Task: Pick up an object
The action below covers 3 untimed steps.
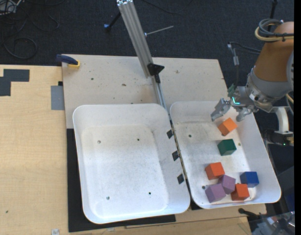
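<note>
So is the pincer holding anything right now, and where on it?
Nothing is held. The pincer hangs open just above the orange block in the right bin; the block sits below the fingertips, not between them.

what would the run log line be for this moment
gripper: open, above orange cube | nothing held | right bin: seven blocks

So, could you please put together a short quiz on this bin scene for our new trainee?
1. True or false: all the blocks lie in the right bin.
2. Which block lies nearest the gripper? A) blue B) orange C) green
3. How many purple blocks are there?

Key:
1. True.
2. B, the orange block, just below the fingers and not between them.
3. Two: one purple block beside another.
</note>
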Tool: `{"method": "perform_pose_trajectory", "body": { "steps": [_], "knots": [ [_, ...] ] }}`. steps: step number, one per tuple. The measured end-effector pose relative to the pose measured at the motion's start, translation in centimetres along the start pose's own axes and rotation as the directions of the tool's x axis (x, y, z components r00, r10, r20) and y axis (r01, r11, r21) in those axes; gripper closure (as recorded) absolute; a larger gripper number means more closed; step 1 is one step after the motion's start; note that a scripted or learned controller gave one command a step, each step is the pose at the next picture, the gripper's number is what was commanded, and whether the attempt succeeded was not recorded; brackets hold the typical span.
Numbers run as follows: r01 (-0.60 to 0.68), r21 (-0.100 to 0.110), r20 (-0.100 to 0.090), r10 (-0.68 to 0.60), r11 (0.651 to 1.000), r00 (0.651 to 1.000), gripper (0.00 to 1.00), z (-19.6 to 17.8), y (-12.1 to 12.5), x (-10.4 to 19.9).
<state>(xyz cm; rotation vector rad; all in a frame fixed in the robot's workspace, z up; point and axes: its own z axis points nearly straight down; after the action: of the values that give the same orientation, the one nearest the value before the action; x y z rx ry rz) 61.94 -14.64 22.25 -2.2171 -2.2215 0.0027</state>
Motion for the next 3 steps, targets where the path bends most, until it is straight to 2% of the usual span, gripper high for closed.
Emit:
{"method": "perform_pose_trajectory", "body": {
  "steps": [1, 2, 3],
  "knots": [
    [-0.001, 0.005, -0.001, 0.001, 1.000, 1.000, 0.00, 5.4, -0.5, 0.9],
    [-0.002, 0.005, 0.000, 0.002, 1.000, 1.000, 0.00, 10.6, -0.4, 0.0],
    [-0.003, -0.001, 0.000, 0.003, 1.000, 1.000, 0.00, 13.2, -0.4, 0.1]
  ]
}}
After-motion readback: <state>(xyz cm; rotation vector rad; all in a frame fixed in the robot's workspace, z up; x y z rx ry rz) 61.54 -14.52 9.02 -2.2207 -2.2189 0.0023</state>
